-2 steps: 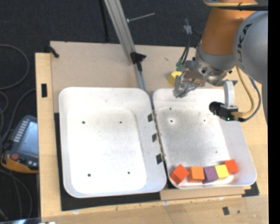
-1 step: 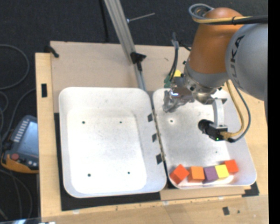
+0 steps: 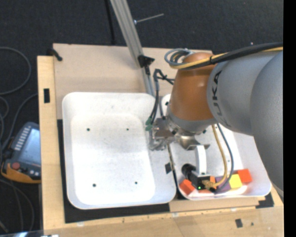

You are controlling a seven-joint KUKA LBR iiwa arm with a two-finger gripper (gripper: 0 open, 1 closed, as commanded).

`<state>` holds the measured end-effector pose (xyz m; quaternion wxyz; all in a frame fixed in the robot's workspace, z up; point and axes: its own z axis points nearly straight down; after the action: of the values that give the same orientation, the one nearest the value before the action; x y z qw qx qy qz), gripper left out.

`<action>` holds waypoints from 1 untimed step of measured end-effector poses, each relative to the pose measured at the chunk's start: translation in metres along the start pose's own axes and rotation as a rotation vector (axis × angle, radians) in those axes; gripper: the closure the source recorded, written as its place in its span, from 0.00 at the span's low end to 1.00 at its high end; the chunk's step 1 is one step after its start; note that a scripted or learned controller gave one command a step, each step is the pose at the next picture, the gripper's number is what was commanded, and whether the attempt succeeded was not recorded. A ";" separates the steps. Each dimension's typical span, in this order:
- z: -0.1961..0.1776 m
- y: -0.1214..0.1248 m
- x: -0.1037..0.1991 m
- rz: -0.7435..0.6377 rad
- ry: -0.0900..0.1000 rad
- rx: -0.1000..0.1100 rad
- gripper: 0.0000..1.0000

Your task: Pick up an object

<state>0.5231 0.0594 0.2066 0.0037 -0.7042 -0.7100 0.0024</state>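
Over right bin [image 3: 259, 189] — arm [image 3: 222, 98] low; jaws' state unclear — bench [image 3: 98, 68] tan, floor dark.

Small blocks lie at the right bin's six o'clock edge. An orange block [image 3: 243, 176] sits beside a yellow one [image 3: 235, 182], then purple [image 3: 222, 184]; another orange block [image 3: 186, 185] lies at nine o'clock of them.

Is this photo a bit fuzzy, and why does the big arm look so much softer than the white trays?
Camera view: the whole picture is slightly soft and grainy; the arm sits closest to the lens, so it looks blurred and oversized; lighting is even, with faint shadow under the arm on the right bin; the left bin shows mild glare but no blown-out spots.
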 end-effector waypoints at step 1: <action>0.011 -0.034 -0.025 0.011 -0.003 -0.005 1.00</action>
<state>0.4890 0.0337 0.1957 0.0009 -0.7082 -0.7060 0.0016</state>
